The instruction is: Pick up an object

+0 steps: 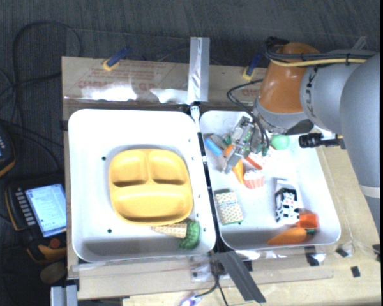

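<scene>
My gripper [236, 150] reaches into the upper left part of the right bin [325, 190], under the orange wrist band. Its tip hangs over a cluster of small things: a blue piece [211, 146] to its left, an orange piece [238, 171] just below, and a red-and-white fries box [255, 178] below right. A green ball [280, 141] lies just to the right of the gripper. Whether anything sits between the fingers is hidden in the clutter.
Lower in the right bin lie a patterned box [228, 207], a cow-print carton [285, 204], a red-orange toy [308, 220] and a carrot [286, 236]. The left bin [83, 171] holds a yellow divided plate [150, 183], a broccoli [191, 234] and a tan wedge [169, 229].
</scene>
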